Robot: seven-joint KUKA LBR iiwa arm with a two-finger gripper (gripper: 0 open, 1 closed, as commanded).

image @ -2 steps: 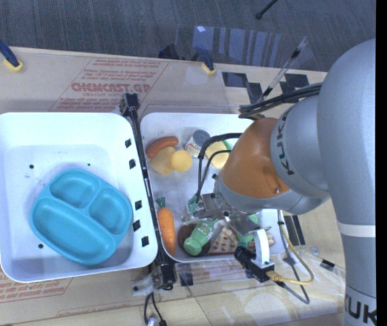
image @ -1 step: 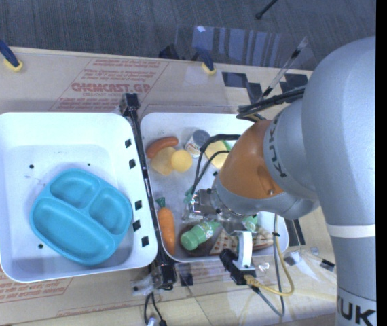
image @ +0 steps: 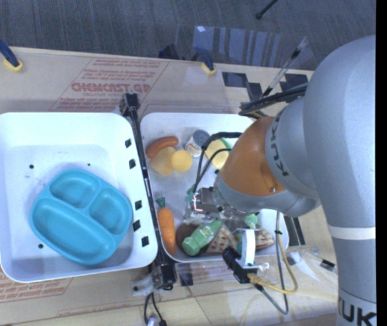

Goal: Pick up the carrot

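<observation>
The carrot point(image: 167, 227) lies just left of the pincer point(image: 210, 217), whose state I cannot tell.

The grey arm point(image: 343, 155) comes in from the right, bulking large over the right bin point(image: 154, 131). Its orange band point(image: 248, 163) sits over that bin's middle, and the wrist points down toward its near edge. The end effector point(image: 210, 212) hangs low inside the bin, its tips hidden.
</observation>
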